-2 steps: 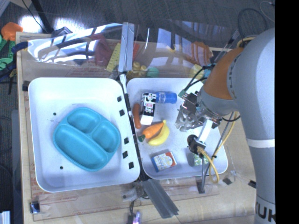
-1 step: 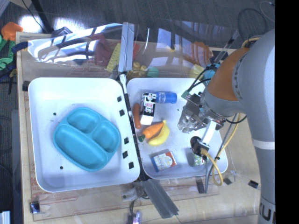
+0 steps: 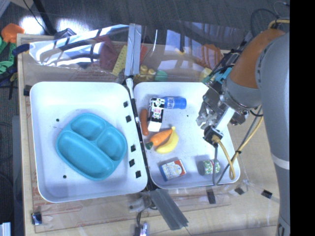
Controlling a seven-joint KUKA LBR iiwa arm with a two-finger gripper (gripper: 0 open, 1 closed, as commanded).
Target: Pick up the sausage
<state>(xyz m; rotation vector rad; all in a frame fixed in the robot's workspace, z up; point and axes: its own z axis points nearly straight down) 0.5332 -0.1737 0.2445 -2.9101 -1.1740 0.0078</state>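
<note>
1. The sausage (image 3: 143,121) lies in the right bin (image 3: 189,90), hard against its left wall, just left of a black-and-white carton (image 3: 156,113).
2. The pincer (image 3: 210,127) hangs over the right side of that bin, well apart from the sausage; I cannot tell how it stands, and nothing shows in its grip.
3. A carrot (image 3: 160,137) rests on a banana (image 3: 169,142) just below the sausage.
4. A blue bottle (image 3: 175,103) lies beside the carton's top.
5. Near the front wall sit a small box (image 3: 172,169) and a can (image 3: 209,167).
6. The left bin (image 3: 44,97) holds a blue divided plate (image 3: 91,145).
7. A yellow cable (image 3: 227,157) trails from the arm.
</note>
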